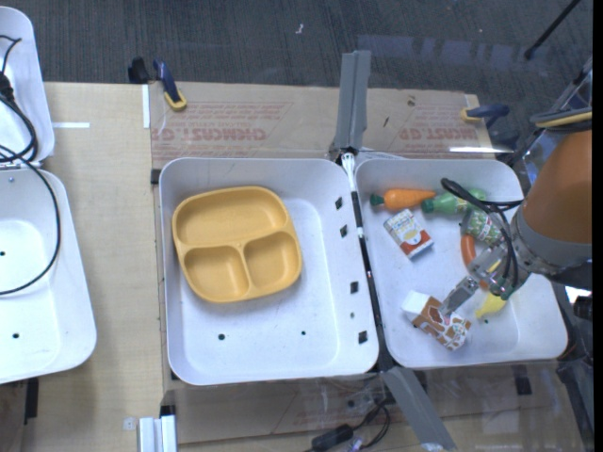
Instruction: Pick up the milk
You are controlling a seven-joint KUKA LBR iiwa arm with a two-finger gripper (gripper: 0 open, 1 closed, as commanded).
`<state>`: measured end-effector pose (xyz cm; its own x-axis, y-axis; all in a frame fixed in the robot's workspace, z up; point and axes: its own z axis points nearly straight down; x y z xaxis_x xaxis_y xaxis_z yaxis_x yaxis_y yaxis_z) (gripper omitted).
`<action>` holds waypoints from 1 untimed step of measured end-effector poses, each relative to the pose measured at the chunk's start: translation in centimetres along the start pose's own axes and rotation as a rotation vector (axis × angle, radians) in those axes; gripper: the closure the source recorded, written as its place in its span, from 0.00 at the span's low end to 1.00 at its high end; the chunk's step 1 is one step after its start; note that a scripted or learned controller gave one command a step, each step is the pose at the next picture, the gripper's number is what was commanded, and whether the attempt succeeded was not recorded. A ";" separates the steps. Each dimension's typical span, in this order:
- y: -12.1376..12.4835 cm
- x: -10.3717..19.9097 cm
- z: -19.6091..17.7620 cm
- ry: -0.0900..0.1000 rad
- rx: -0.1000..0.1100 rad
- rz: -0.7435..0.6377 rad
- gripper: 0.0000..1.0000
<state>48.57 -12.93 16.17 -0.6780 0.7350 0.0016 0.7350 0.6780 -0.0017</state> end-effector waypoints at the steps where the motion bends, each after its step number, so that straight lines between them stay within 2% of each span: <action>1: 0.6 1.7 -2.9 -0.003 -0.002 -0.014 0.00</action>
<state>47.83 -11.25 19.02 -0.6885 0.7253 -0.0011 0.7253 0.6885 0.0002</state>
